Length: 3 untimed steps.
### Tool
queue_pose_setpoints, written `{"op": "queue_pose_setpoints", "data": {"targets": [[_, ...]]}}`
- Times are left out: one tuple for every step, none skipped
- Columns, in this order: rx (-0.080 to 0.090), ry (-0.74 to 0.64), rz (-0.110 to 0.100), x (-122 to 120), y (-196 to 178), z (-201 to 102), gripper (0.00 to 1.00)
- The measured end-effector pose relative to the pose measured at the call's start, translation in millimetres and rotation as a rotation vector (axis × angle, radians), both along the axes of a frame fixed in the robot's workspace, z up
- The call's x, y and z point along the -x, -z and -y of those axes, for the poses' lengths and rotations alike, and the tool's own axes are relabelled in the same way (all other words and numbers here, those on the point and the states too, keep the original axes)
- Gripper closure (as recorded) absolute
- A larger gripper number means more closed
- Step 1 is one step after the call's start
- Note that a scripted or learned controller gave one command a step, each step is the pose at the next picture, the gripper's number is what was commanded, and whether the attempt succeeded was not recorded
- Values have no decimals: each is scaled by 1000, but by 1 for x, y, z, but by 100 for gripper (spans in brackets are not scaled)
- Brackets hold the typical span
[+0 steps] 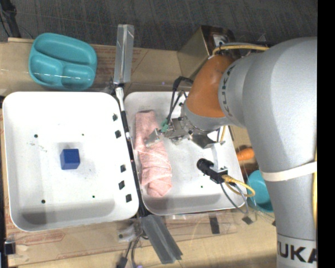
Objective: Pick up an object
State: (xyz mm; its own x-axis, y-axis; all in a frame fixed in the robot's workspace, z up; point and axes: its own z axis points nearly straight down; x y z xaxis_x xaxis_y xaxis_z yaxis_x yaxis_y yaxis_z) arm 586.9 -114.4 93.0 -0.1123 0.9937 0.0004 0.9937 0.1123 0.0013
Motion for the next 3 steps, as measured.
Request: {"op": "queue_pose_setpoints", "data": {"targets": [[0,-31,-1,-67,0,6,0],[-1,-52,-4,-70,1,-21,0],[1,-81,1,-71,-1,24,0]]}}
